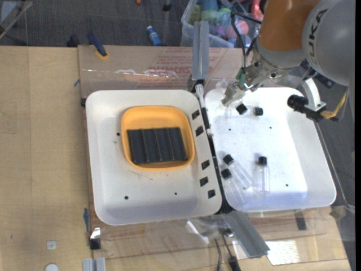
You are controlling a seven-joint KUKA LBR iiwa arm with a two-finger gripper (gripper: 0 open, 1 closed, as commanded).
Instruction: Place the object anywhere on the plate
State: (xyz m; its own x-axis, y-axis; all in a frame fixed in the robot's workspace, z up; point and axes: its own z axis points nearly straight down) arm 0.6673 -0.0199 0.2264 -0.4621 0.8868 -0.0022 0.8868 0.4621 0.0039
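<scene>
A yellow square plate (158, 116) lies in the left bin (107, 168), and a black ridged insert (157, 145) covers most of its middle. In the right bin (299, 157) lie clear vials with black caps: one (262, 174) near the front middle, another (237, 171) by the divider. Two more small black-capped pieces (241, 109) (258, 112) sit toward the back. My gripper (239, 89) hangs low over the back left corner of the right bin, just behind those two pieces and well to the right of the plate.
A raised divider with black clips (204, 151) separates the bins. A metal bar (198, 52) stands behind the bins, close to the gripper's left. A tub of colourful items (225, 7) sits beyond the bench.
</scene>
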